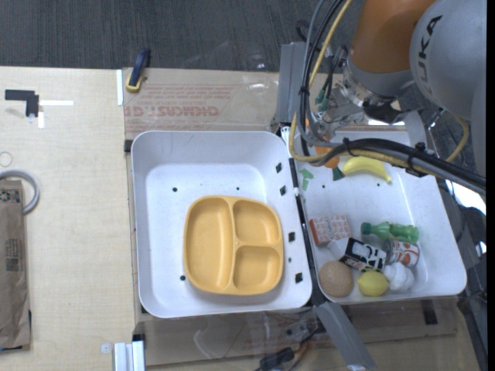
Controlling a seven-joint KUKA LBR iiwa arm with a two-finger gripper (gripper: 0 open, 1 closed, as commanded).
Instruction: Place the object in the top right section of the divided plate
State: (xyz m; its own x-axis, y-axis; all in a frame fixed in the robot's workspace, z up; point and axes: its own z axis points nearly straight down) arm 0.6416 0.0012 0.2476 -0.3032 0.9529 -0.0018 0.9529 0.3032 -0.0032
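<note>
Divided plate [232,246]: yellow, three sections, bare, in the left bin [155,207]. To its right, the right bin [433,207] holds, nearest first: lemon [373,283], brown ball [336,278], small cartons, green toy [390,230], and farthest a banana [367,167]. Beyond the banana: gripper [329,126], over that bin's far-left corner; grasp state cannot be told. Which object is meant is unclear; the banana, a likely candidate, looks light, smooth, curved; best gripped mid-body.
</note>
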